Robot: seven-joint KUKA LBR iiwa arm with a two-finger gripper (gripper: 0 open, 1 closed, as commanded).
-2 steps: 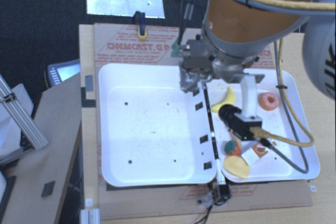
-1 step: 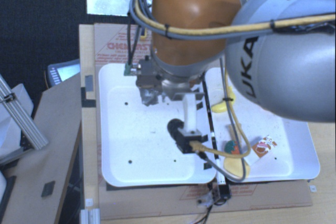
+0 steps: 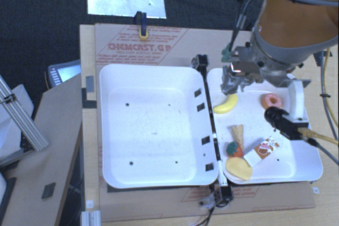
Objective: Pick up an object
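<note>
Banana (image 3: 225,104) in the right bin (image 3: 307,166), near the bin's upper left corner and close to the divider between the two bins; pincer (image 3: 230,87) poised directly above its upper end. Whether the pincer's tips are apart or together cannot be told from this slanted view, and nothing is seen between them.

The banana appears to be a small plastic toy, so it is judged light, stiff and smooth (hence somewhat slippery), with no real risk of breakage. Its curved body lies roughly left-low to right-high; the surest hold would be across the narrow width at mid-length, where the sides run most nearly parallel.

Other items in the same bin: doughnut (image 3: 271,100) to the right, cone (image 3: 237,134) below, teal ball (image 3: 233,148), packet (image 3: 263,150), yellow disc (image 3: 238,168). All lie apart from the banana, so a descent here should meet no neighbour.
</note>
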